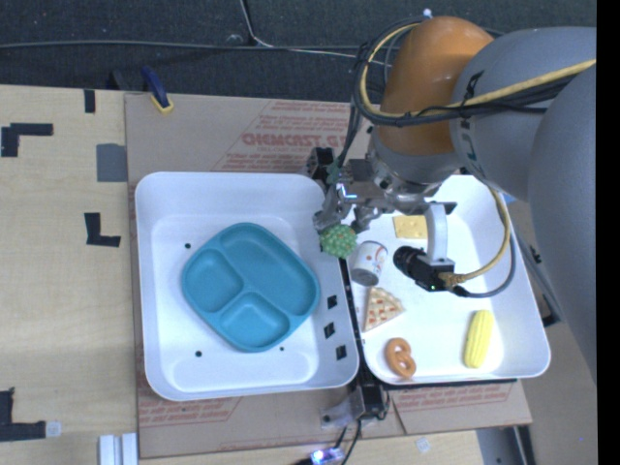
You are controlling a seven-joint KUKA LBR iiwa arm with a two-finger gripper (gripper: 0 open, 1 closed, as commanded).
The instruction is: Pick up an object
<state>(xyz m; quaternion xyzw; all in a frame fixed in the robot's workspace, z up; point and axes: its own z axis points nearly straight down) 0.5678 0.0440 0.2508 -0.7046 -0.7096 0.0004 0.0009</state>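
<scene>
This is a robot lab, set up for grasping trials. A big grey arm with an orange band and loose cables reaches in from the right over a desk marked with black tape. Two white bins sit side by side on cardboard. The left holds a blue tray; the right holds toy food: corn, a pretzel, a pizza slice.

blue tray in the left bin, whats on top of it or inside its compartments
Nothing lies on the blue tray; its three compartments are bare. It rests flat in the left bin. The bin floor under it is covered, so whatever is beneath cannot be seen.
</scene>
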